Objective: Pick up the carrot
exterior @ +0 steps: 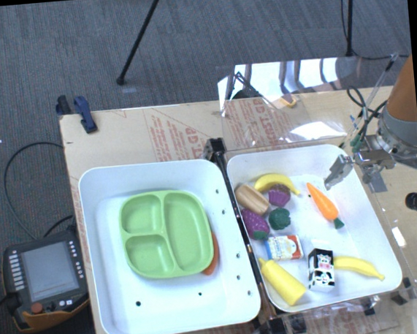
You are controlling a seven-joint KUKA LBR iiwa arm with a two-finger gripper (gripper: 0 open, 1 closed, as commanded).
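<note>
Camera view: the carrot [323,203] lies aslant in the right bin [371,217], towards its right wall, leaf end pointing to the near edge. The gripper [355,168] hangs at the bin's far right corner, its fingers spread with nothing between them, apart from the carrot.

The likely trouble: the carrot tapers and lies at a slant, so fingers closing across the thin end may squeeze it out sideways. A broccoli [279,218] and a banana [275,184] sit just to its left; a wide approach could nudge them.
</note>
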